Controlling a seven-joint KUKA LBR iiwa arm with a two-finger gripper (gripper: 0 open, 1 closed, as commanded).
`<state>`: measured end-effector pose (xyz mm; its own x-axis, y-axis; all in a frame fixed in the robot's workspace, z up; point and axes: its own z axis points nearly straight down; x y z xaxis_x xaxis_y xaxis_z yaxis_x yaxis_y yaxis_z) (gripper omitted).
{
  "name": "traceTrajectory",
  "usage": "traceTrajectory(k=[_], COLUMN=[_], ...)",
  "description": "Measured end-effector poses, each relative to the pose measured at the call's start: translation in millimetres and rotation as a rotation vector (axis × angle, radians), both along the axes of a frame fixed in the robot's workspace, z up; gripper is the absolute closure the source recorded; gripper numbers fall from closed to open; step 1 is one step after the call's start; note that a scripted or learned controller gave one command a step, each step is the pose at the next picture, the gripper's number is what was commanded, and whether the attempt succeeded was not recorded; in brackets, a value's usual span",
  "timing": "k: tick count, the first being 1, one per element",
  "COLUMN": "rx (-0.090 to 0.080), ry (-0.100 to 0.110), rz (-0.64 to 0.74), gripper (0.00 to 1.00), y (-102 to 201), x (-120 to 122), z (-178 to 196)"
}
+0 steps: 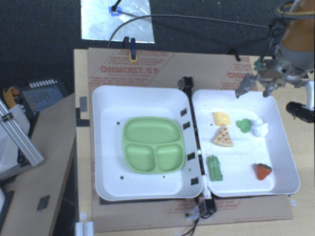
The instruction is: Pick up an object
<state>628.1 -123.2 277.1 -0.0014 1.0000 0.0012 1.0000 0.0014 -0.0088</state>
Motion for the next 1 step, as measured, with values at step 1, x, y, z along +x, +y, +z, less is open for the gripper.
traceTrajectory(k=[1], rx=[-0.001], ry=[-0.011], rz=[0.002], gripper=[0.0], y=[0.3], x=[1.8], z=[6.3])
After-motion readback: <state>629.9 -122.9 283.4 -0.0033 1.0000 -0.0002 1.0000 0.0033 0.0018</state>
